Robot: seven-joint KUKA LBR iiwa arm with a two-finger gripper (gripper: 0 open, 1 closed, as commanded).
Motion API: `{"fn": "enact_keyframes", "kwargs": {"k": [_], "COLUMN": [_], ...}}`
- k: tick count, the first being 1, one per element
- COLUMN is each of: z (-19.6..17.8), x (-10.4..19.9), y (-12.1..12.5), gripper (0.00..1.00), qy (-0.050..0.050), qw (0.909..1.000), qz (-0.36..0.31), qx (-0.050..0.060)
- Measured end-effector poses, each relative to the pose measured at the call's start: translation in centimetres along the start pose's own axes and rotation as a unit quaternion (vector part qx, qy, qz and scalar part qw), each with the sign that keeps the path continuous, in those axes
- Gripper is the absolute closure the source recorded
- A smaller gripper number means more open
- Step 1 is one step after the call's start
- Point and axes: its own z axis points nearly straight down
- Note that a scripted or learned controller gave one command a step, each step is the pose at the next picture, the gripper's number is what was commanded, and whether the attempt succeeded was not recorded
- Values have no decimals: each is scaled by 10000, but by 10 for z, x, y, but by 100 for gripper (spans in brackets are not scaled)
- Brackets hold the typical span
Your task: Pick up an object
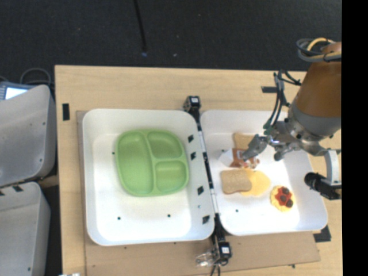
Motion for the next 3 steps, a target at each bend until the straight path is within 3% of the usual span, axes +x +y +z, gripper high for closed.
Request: {"fn": "enact_keyframes", "kwargs": {"k": [1,3], "z": [-6,100], "x": [0,-10], "y": [2,-13], "gripper": [0,0], "qy": [-9,-11], "qw": [10000,10000], "qz": [-15,0], "qx": [-61,-36]}}
